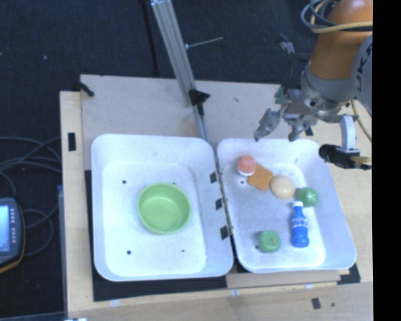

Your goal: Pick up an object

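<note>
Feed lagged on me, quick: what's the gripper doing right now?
Gripper: open, holding nothing, above the far edge of the right bin.

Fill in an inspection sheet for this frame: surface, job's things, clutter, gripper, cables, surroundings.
Surface: wooden bench bearing left bin and right bin.
Job's things: right bin holds pink-topped piece, orange block, cream egg shape, two green balls, blue bottle; left bin holds green bowl.
Clutter: nothing seen.
Gripper: gripper open, above right bin's far edge, holding nothing.
Cables: yellow cables on arm; dark cables on floor.
Surroundings: metal pole, handheld pendant.
</note>
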`<state>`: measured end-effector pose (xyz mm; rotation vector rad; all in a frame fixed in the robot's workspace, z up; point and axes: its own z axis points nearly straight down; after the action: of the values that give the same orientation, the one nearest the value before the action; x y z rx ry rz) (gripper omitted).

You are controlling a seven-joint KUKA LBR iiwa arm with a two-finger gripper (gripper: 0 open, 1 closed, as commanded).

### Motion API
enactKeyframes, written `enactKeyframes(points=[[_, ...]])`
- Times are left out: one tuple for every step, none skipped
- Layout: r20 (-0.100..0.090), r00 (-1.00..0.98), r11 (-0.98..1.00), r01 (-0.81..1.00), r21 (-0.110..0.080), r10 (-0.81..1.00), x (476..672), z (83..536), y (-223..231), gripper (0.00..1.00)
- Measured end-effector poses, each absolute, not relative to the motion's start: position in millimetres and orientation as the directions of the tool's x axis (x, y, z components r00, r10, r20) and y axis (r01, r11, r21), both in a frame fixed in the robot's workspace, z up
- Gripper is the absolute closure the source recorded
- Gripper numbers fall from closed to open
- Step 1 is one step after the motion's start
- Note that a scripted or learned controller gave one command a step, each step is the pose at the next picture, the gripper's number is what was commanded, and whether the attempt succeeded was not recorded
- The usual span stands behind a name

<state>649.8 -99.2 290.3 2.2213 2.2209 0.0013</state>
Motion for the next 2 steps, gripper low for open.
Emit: enactKeyframes(points=[[0.000,0.001,-0.001,1.000,-0.004,1.000,644.6,229,-103,0.00],[0.000,0.000,0.000,1.000,-0.004,1.000,653.3,174,-101,0.00]])
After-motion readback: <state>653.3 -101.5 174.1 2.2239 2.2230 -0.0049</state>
